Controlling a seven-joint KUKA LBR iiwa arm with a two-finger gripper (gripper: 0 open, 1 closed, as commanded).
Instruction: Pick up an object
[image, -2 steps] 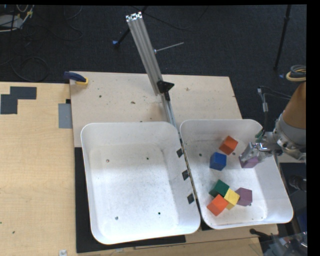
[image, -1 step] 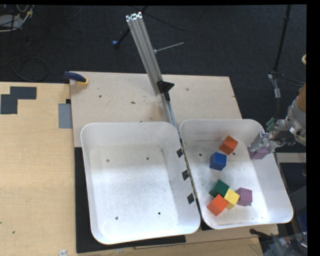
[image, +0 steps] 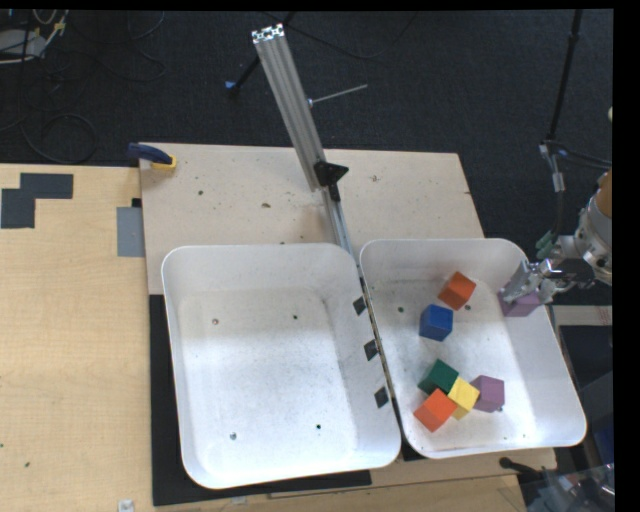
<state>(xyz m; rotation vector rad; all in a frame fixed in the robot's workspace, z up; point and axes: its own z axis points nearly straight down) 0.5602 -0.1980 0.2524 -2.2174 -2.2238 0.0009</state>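
Fingers (image: 527, 283) clamping purple block (image: 521, 304), right bin (image: 560, 380) rim

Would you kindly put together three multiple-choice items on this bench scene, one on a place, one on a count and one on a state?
1. Where do the loose blocks lie?
A. In the left bin
B. In the right bin
C. On the bench outside the bins

2. How many orange blocks lie in the bins?
A. One
B. Two
C. Four

3. What does the gripper have at its tip?
A. A purple block
B. A blue block
C. A yellow block

Key: 1 B, since the blue block, green block and yellow block all sit in the right bin. 2 B, one orange block near the top and another at the bottom. 3 A, the gripper at the bin's right wall grips a purple block.
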